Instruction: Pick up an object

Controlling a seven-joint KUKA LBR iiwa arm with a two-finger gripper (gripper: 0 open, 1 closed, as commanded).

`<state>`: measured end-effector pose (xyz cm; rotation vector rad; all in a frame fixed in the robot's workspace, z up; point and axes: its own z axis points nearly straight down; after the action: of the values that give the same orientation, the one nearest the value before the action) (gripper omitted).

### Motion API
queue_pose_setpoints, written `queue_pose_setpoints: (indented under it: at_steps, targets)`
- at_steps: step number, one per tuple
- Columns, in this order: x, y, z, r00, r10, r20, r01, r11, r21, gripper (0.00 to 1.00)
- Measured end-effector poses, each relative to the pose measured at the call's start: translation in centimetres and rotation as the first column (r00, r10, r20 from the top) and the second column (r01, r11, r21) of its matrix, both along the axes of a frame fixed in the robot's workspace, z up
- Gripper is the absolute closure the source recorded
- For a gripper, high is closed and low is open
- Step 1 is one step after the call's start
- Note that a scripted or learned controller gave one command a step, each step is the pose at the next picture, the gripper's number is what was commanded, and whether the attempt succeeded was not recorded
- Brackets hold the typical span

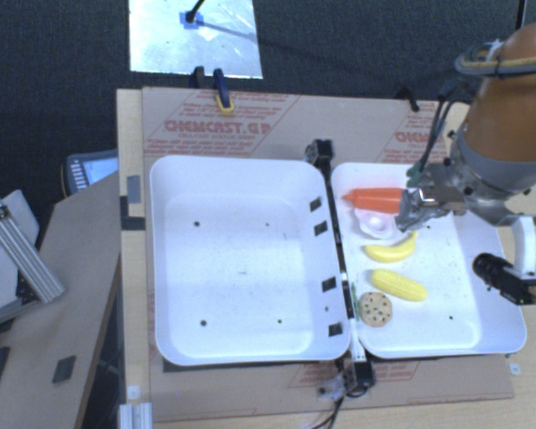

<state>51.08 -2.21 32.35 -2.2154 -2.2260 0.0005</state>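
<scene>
Right bin (496, 324): holds every loose item, grouped toward its left half.
Left bin (241, 257): white floor with a few dark specks.
Gripper (412, 214): low over the upper part of the right bin, at the end of the arm (509, 114); whether it is spread or pressed together cannot be told from this slant.
Carrot (375, 199): orange, lying across, just left of the gripper and close to touching it.
White item (375, 225): small, pale, rounded, directly below the carrot, beside the gripper.
Banana (390, 251): yellow, curved, just below the gripper tip; one end rises toward it.
Corn cob (399, 285): yellow, further down, apart from the gripper.
Cookie (374, 307): round, speckled, near the divider, furthest off.
Likely target: unclear; banana, carrot and white item all crowd the tip.
Risk: the crowding may make a closing grip catch two pieces or push one aside.
Risk: the banana's smooth curve may let it slide out on lifting.
Risk: a descent between items would close on nothing.
</scene>
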Motion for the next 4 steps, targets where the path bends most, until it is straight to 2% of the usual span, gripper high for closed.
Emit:
queue_pose_setpoints:
  at_steps: [1,2,3,4]
  targets:
    - [0.6,5.5,9.2,1.0,0.003,0.008,-0.003,1.0,0.0,1.0]
    - [-2.4,10.0,1.9,1.0,0.0,0.003,0.0,1.0,0.001,1.0]
    - [-2.4,14.4,17.0,1.0,0.002,0.012,-0.002,1.0,0.002,1.0]
    - [-0.4,12.1,21.3,1.0,-0.004,0.005,0.004,1.0,0.0,1.0]
